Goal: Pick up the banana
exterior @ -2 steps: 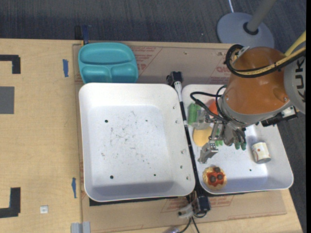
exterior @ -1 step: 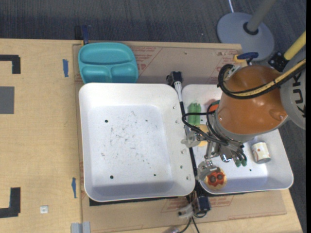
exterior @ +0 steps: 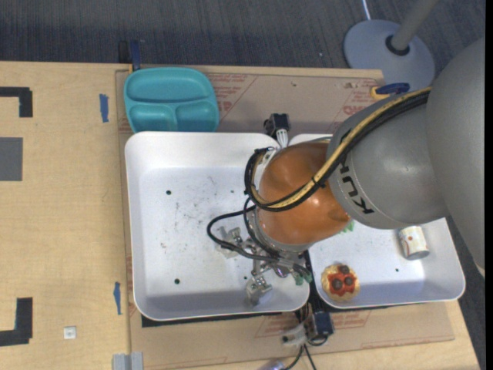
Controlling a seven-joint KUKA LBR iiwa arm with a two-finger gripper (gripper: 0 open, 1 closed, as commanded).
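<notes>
My gripper (exterior: 257, 285) hangs low over the front right corner of the left white bin (exterior: 166, 206), close to the bin's front rim. Above it sit the orange wrist band (exterior: 296, 195) and the big grey arm body (exterior: 408, 153). They cover the seam between the two bins and much of the right bin's back half, hiding whatever lies beneath them. A bit of green (exterior: 300, 279) peeks out beside the gripper at the inner edge of the bins.
A teal divided tray (exterior: 171, 99) stands behind the left bin. The right bin (exterior: 439, 272) holds a small white and red cylinder (exterior: 414, 242) and a round red and yellow item (exterior: 341, 281) near its front. Cables (exterior: 304, 334) hang at the bench's front edge.
</notes>
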